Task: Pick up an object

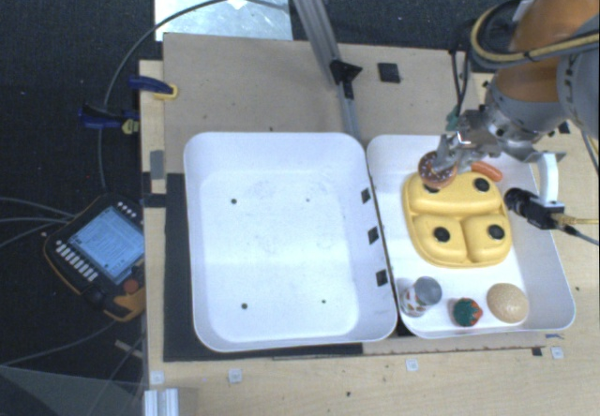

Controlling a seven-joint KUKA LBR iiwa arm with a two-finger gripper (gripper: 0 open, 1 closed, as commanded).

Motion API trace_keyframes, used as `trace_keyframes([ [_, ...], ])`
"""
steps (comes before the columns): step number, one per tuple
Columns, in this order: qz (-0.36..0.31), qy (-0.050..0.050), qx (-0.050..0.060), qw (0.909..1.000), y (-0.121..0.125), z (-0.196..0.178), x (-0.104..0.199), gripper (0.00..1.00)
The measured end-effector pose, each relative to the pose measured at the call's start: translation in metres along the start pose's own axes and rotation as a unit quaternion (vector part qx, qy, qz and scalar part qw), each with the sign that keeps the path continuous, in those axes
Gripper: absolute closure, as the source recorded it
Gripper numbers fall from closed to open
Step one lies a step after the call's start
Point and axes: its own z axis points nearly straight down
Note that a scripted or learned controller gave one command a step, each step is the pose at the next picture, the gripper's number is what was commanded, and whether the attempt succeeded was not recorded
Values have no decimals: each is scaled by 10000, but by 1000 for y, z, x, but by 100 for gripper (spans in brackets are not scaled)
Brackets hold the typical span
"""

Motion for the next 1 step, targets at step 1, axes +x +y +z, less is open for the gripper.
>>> trace_keyframes([
  [1,-11,11,32,10000,-14,7,46,100],
])
